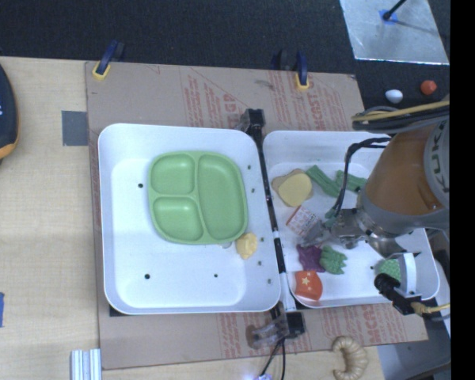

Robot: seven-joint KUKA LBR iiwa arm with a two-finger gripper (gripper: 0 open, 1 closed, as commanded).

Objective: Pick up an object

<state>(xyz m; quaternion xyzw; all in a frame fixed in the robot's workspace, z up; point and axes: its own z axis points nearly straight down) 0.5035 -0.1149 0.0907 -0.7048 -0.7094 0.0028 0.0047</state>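
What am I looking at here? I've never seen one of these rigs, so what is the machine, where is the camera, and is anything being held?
One camera looks down at a slant on a bench with two shallow white bins. The grey and orange shape on the right is the robot arm, reaching into the right bin. Its gripper hangs low over a pile of toy food: a yellow piece, green pieces, a purple piece and a red tomato. Whether it holds anything cannot be told from here. The left bin holds a green divided plate and a small yellow item beside it.
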